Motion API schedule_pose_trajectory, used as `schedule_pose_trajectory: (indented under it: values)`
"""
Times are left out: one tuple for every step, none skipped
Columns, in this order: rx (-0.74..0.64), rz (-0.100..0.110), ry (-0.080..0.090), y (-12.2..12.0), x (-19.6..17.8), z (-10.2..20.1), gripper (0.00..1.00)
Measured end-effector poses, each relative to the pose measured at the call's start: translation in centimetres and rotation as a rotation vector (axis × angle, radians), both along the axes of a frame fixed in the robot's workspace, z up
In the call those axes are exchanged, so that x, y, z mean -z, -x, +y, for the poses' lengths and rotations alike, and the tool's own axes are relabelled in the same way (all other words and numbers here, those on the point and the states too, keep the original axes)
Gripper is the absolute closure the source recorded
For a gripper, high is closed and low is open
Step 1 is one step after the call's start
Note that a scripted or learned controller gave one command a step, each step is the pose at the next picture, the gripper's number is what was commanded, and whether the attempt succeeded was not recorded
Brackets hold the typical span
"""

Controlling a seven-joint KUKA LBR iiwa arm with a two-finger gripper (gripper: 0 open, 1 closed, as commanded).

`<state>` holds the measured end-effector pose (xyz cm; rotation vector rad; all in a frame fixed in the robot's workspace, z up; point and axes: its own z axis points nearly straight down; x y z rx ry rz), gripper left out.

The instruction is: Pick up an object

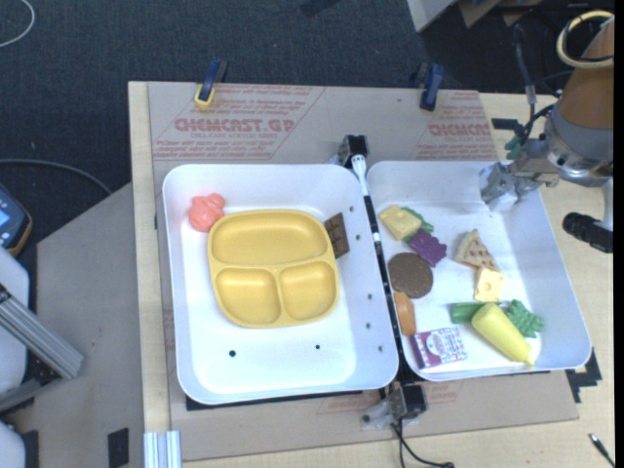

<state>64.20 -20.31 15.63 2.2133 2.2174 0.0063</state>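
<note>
My gripper (499, 187) hangs over the far part of the right bin (558, 261), on the end of the grey arm with the orange band that comes in from the right. It is apart from the toy food, which lies closer to the front. Nearest to it is a tan wedge (475, 251). Also in this bin are a yellow cheese cube (489, 285), a yellow corn cob with green leaves (502, 328), a brown round cookie (410, 274), a purple piece (426, 248), a yellow-green piece (400, 222), an orange piece (405, 312) and a pink-white packet (441, 346).
The left bin (185, 300) holds a yellow divided plate (273, 266), a pink toy (206, 212) at its far left and a brown block (336, 234) by the plate's right rim. Black clips (355, 150) join the bins. Cardboard lies beneath.
</note>
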Motion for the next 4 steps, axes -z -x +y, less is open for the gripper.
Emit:
schedule_pose_trajectory:
  values:
    - [0.001,0.002,0.0,-0.6,-4.5,-0.1,1.0]
    - [0.001,0.002,-0.001,-0.8,-7.1,-0.1,1.0]
    - [-0.002,0.012,-0.006,1.4,-6.1,4.6,1.0]
    - [-0.004,0.012,-0.006,4.2,-6.9,10.1,1.0]
